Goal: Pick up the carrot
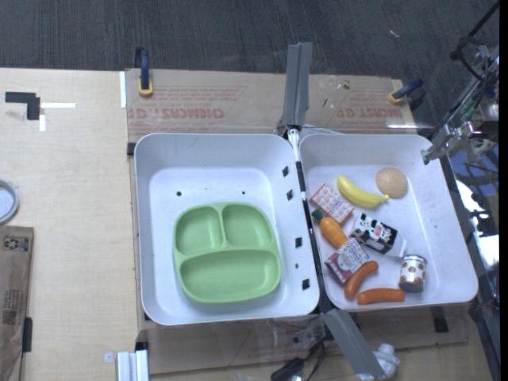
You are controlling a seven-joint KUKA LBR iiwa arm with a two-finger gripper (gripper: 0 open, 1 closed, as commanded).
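The carrot (pixel 332 231) lies in the right bin (pixel 444 213), its lower end touching a snack packet (pixel 348 259), while the end effector (pixel 444 143) at the right edge is too indistinct to tell its opening.

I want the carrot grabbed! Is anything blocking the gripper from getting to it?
Nothing covers the carrot from above. The gripper is over the bin's right rim. A red packet and a wrapper crowd the carrot's ends.

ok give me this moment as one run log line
stage: pre-grasp | gripper: above right bin's far right edge | small orange carrot: lying in right white bin, untouched | green divided plate: left bin
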